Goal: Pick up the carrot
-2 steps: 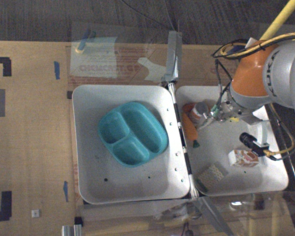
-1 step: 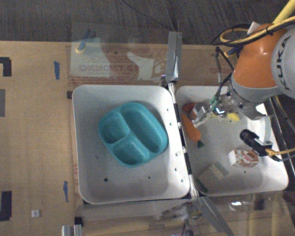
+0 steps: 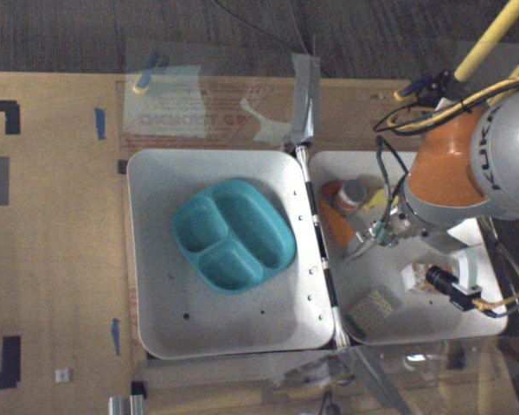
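We find the gripper (image 3: 374, 234) low in the right bin (image 3: 432, 314), just right of the carrot (image 3: 336, 218); we cannot tell its state from this view. The carrot lies along that bin's left wall, touching a small jar with a grey lid (image 3: 352, 194) at its far end. A tan sponge (image 3: 374, 305) sits nearer. In the left bin (image 3: 156, 309) rests a teal divided plate (image 3: 233, 233).
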Available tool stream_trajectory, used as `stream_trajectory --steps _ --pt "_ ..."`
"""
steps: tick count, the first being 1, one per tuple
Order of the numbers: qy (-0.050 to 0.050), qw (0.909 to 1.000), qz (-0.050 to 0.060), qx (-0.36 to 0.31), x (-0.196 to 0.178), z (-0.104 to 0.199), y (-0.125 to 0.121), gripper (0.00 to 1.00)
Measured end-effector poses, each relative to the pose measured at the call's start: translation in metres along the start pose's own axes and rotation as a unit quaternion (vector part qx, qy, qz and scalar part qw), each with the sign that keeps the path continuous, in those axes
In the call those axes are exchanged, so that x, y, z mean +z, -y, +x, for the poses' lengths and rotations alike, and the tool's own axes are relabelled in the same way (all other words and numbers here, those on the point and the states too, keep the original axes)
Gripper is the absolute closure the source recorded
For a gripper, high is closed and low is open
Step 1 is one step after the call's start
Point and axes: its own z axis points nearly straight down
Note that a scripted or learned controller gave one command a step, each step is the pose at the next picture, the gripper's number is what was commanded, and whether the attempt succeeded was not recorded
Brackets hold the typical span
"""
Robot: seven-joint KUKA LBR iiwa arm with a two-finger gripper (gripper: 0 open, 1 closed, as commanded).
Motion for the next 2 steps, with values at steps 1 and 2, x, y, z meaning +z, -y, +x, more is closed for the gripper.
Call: stream_trajectory --steps 1,2 --pt "0.001 0.9956 0.001 0.094 0.001 -0.031 -0.012 0.0" --pt "0.003 0.9955 -0.001 0.095 -0.011 -0.033 -0.013 1.0"
